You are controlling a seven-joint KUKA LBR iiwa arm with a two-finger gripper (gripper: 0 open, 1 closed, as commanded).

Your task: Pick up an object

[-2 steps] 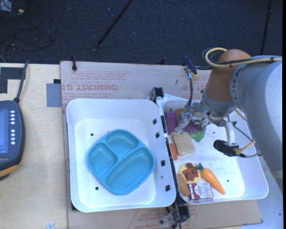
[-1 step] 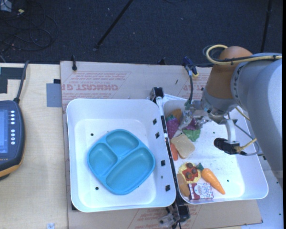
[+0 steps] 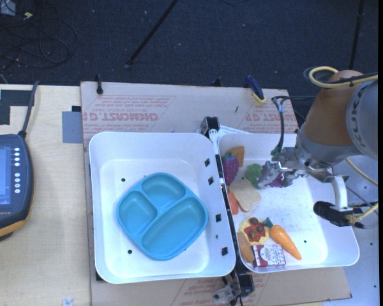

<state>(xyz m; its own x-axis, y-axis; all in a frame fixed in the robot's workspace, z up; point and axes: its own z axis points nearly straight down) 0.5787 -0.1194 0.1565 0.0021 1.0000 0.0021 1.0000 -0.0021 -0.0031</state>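
Note:
My gripper (image 3: 269, 173) is down in the right bin (image 3: 319, 260), near the middle of its far half. A small purple thing (image 3: 283, 179) lies right against it on the right; I cannot tell whether it is gripped. A green toy (image 3: 253, 171) sits just left of the gripper. A tan bread slice (image 3: 247, 199) lies below and left of it. Along the bin's left wall are a purple toy (image 3: 230, 167) and an orange one (image 3: 237, 153). Toward the near side lie a carrot (image 3: 285, 241), a red-and-yellow toy (image 3: 255, 229) and a red-and-white carton (image 3: 269, 255).
The left bin (image 3: 108, 164) holds a blue divided plate (image 3: 162, 216). A black divider with clips (image 3: 218, 190) runs between the bins. A teach pendant (image 3: 5, 180) lies at the far left of the bench. The arm (image 3: 335, 123) covers the right bin's far right corner.

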